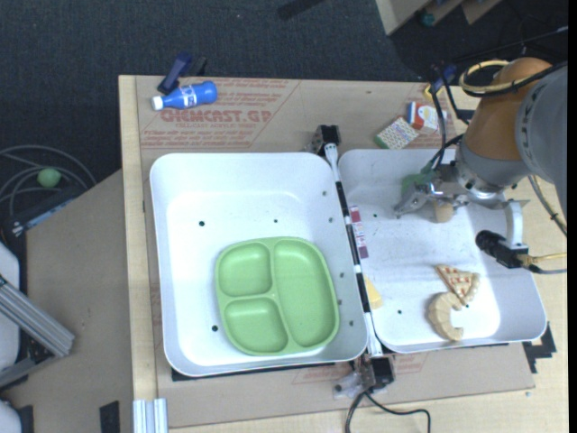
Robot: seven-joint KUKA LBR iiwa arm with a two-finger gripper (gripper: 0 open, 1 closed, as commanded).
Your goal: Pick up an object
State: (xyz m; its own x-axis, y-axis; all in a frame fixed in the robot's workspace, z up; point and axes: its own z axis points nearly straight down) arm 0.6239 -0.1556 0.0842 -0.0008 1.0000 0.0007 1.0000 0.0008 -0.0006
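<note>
My gripper [422, 197] hangs low over the back part of the right bin [397, 269], below the orange-banded wrist. A small tan object [442, 212] lies right beside it, touching or nearly so; I cannot tell whether it is held. Toward the front of that bin lie a waffle-patterned wedge [457, 283] and, just in front of it, a tan curved pastry-like piece [444, 317]. A green three-compartment plate [275, 294] rests in the left bin [180, 206].
On the bench behind the bins lie a blue and white bottle [185, 95] and a small colourful box [397, 133]. A black strip runs along the divide between the bins [347, 228]. The arm takes up the right bin's back right corner.
</note>
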